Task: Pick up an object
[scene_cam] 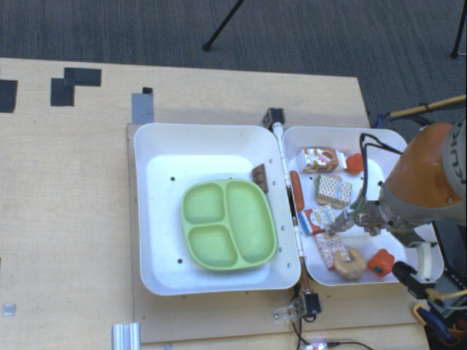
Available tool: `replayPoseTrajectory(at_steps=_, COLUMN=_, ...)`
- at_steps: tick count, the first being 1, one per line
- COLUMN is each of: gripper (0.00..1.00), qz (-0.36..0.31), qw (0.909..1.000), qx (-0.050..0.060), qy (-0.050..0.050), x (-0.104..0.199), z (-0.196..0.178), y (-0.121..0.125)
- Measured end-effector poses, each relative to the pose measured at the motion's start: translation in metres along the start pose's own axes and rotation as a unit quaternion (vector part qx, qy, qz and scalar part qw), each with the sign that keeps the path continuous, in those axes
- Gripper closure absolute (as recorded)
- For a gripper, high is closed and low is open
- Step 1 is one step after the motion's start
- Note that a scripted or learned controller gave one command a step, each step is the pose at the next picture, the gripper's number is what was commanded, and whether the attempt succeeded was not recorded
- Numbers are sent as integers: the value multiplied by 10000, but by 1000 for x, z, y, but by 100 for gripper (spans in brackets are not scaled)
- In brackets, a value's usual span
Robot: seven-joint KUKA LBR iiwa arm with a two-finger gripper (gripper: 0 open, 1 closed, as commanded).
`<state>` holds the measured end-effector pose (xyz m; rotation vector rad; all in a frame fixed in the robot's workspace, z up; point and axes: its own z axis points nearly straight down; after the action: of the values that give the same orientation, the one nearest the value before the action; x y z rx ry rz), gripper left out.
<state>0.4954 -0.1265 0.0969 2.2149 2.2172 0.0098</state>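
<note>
The gripper (340, 223) hangs low over the right bin (394, 146), right above the packets — whether its jaws are open or closed, I cannot tell. Below it lie a snack packet (330, 249) and a doughnut (351, 264) — the left bin (157, 195) holds a green divided plate (229, 224).

Tabletop (66, 195): pale wood, matt, faint grain. Bins (146, 195): white plastic, smooth, slight sheen. Green tray (230, 224): matt plastic. Snack packets (333, 189): glossy printed wrap. Floor (109, 13): dark, ribbed carpet. Arm band (430, 166): smooth orange, satin.
</note>
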Motion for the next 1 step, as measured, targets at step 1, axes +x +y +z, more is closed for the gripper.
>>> replayPoseTrajectory(at_steps=1, gripper=0, qz=5, qw=10000, qx=-44, qy=-25, x=29, z=7, y=-4)
